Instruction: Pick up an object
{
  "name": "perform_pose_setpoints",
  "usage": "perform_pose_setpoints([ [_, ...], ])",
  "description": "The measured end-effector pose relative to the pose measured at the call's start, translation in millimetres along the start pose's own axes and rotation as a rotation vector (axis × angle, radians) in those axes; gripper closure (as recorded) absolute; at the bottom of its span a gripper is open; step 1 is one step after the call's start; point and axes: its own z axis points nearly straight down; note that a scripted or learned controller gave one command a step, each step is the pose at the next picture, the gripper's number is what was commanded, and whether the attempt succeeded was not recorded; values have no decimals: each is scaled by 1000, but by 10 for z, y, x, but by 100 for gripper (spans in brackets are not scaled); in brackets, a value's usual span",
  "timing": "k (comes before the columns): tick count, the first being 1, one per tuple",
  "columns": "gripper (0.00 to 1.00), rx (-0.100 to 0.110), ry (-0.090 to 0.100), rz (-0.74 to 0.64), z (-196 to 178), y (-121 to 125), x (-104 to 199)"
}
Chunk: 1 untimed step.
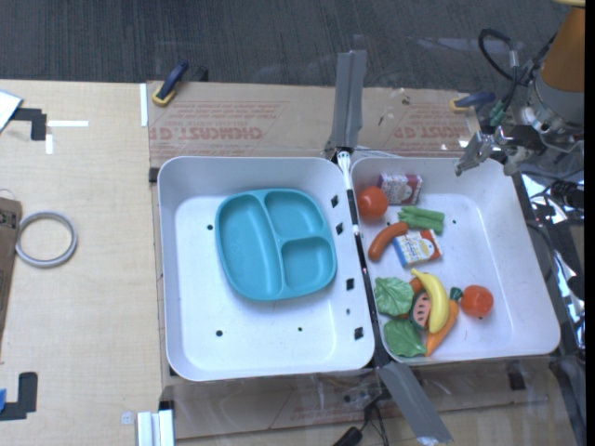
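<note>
The right bin (502,203) holds several toy foods. Among them are a red tomato (372,203), a pink-and-white packet (401,188), a green pepper (424,218), an orange sausage (385,241) and a small carton (416,248). Nearer the front lie a banana (430,296), a carrot (442,329), green leaves (393,295) and an orange-red fruit (477,300). My gripper (483,149) hangs above the bin's far right corner, apart from all the foods. Nothing shows in its grasp.
The left bin (186,277) carries a teal divided plate (276,242). A grey divider post (349,100) rises between the bins at the back. A tape roll (42,238) lies on the wooden bench to the left. Cables hang by the arm (565,59) at the right.
</note>
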Motion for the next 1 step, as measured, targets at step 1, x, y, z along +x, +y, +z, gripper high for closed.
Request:
perform_pose_setpoints([
  [1,0,2,1,-69,631,-884,569],
])
